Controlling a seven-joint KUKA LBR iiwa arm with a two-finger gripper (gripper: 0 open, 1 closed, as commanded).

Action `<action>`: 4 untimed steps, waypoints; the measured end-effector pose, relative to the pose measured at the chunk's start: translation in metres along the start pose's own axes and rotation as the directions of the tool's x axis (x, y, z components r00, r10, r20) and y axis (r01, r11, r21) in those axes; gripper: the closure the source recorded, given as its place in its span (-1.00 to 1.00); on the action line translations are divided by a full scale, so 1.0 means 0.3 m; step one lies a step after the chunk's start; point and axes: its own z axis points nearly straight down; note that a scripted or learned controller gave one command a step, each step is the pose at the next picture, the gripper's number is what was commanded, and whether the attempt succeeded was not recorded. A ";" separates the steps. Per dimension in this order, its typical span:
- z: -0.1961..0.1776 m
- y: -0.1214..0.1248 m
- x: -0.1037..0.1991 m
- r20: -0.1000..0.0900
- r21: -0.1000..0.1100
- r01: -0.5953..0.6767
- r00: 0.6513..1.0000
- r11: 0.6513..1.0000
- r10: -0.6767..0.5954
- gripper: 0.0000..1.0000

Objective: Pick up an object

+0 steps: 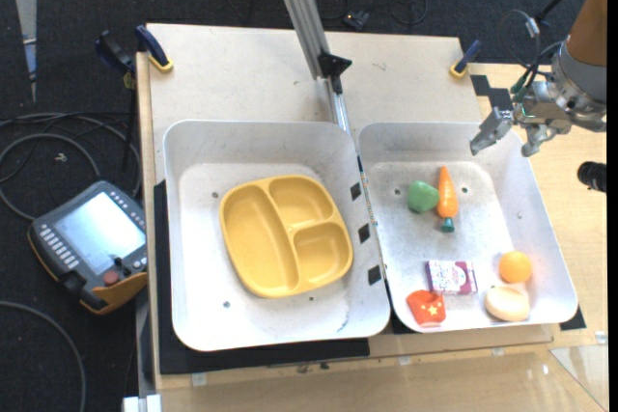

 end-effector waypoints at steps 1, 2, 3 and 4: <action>0.000 0.000 0.000 0.001 0.000 0.001 1.000 1.000 -0.001 -1.00; 0.159 -0.030 0.000 -0.001 0.005 -0.003 1.000 1.000 0.003 -1.00; 0.326 -0.016 -0.025 0.000 0.005 -0.004 1.000 1.000 0.004 -1.00; 0.527 -0.042 -0.040 -0.001 0.006 -0.005 1.000 1.000 0.005 -1.00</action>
